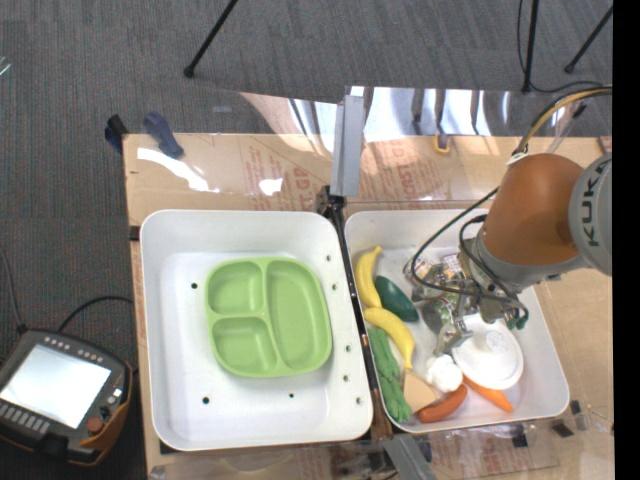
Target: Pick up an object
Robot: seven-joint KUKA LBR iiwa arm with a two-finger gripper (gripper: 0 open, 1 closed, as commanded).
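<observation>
The right bin (556,370) holds play food. Along its left side lie two yellow bananas (367,269) (392,334), a dark green vegetable (396,299) and a long green pod (390,374). Near the front are a tan wedge (420,391), a white ball (444,373), a reddish sausage (443,406), an orange carrot (490,396) and a white round dish (491,359). My gripper (460,314) hangs low in the middle of this bin, below the orange band (530,210). It is just above the white dish and right of the bananas. Cables and the wrist hide its tip.
The left bin (168,268) holds a green three-compartment plate (268,316). A grey upright post (346,148) stands behind the seam between the bins. A teach pendant (60,393) lies on the floor at the lower left. Tripod legs cross the back.
</observation>
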